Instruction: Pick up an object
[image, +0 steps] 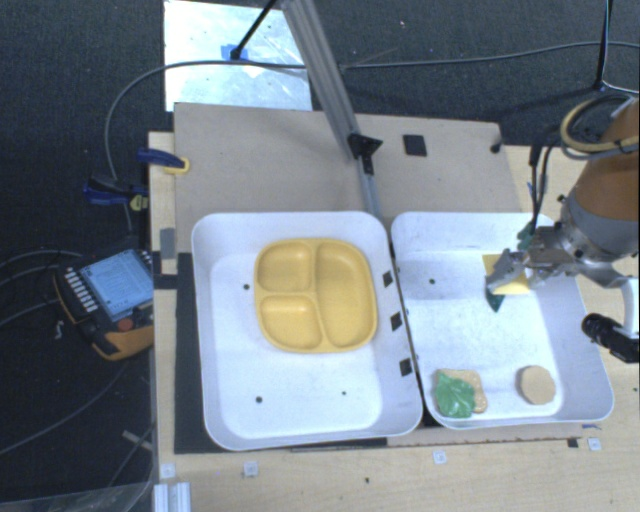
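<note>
The claw (503, 283) is hanging over the right bin (450, 330), near its far edge, touching a yellow piece (512, 285). I cannot tell how it stands. A green thing (456, 393) and a tan round (536, 385) are lying by the near edge. A yellow plate (315, 295) is sitting in the left bin (230, 390).

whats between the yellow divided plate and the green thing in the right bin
In the camera view, between the yellow divided plate and the green item lie bare left bin floor and the two bins' adjoining rims, with small black clips on them.
</note>
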